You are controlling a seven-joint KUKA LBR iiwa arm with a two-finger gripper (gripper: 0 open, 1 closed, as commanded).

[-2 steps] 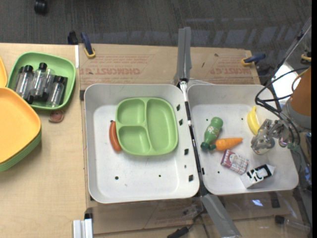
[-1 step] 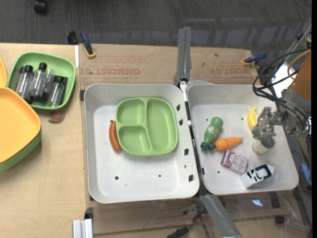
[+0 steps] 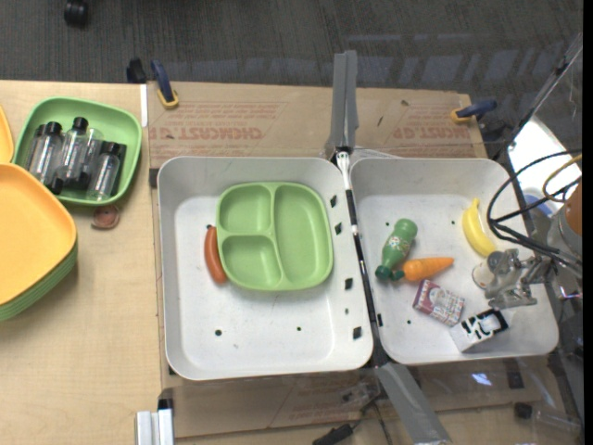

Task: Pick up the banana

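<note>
Near the front of the right bin (image 3: 408, 352), the gripper (image 3: 508, 281) hovers low; I cannot tell how it is set. Just behind it lies the banana (image 3: 476, 230), with the carrot (image 3: 426, 268) and green bottle (image 3: 397, 245) to its left.

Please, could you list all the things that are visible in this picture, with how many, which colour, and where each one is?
white bins: 2, white, side by side on the bench
divided plate: 1, green, left bin
sausage: 1, orange-red, left bin, at the plate's left edge
banana: 1, yellow, right bin, near its right wall
toy bottle: 1, green, right bin
carrot: 1, orange, right bin, below the bottle
small packet: 1, pink and white, right bin
black-and-white item: 1, right bin, lower right corner
green tray: 1, far left, holding several dark-capped vials
orange plates: a stack, left edge
clamps: 2, back of the bench
hand: 1, metallic, low in the right bin, just below the banana
</note>
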